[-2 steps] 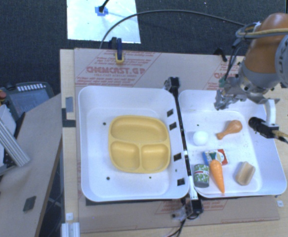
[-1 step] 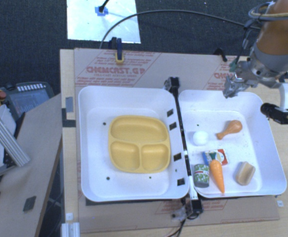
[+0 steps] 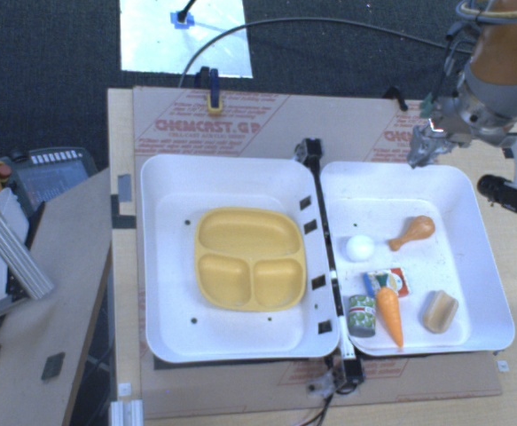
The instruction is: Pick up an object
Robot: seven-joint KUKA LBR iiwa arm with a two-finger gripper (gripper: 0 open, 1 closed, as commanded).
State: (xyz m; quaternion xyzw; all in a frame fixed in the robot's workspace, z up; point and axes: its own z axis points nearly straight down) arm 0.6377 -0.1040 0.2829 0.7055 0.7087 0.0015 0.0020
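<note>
**Ana:** Camera view first, biggest things down: the surface (image 3: 240,118) carries two white bins side by side. The left bin (image 3: 165,238) holds a yellow divided plate (image 3: 249,257). The right bin (image 3: 480,256) holds all the loose items.

**Ben:** And the arm?

**Ana:** The grey arm (image 3: 506,51) with its orange band reaches in from the right and hangs over the far edge of the right bin. Its claw (image 3: 422,149) sits just above that far rim, near the back left corner. It is small and dark against the board, so I cannot tell whether it is spread or closed. Nothing shows in it.

**Ben:** So nothing is picked up yet?

**Ana:** That is my reading. Every item lies on the bin floor: a toy chicken drumstick (image 3: 413,232) in the middle, a tan bread-like block (image 3: 440,311) near the front right corner, a toy carrot (image 3: 389,316) by the front wall, a small green can (image 3: 362,315) just beside it, a white ball (image 3: 359,248) close to the divider, and a little red-and-white packet (image 3: 391,281) between the ball and the carrot.

**Ben:** What remains?

**Ana:** Practically the whole task, I judge: choosing a target, descending, closing on it and lifting. The ball and drumstick lie nearest the claw, though well apart from it.
</note>
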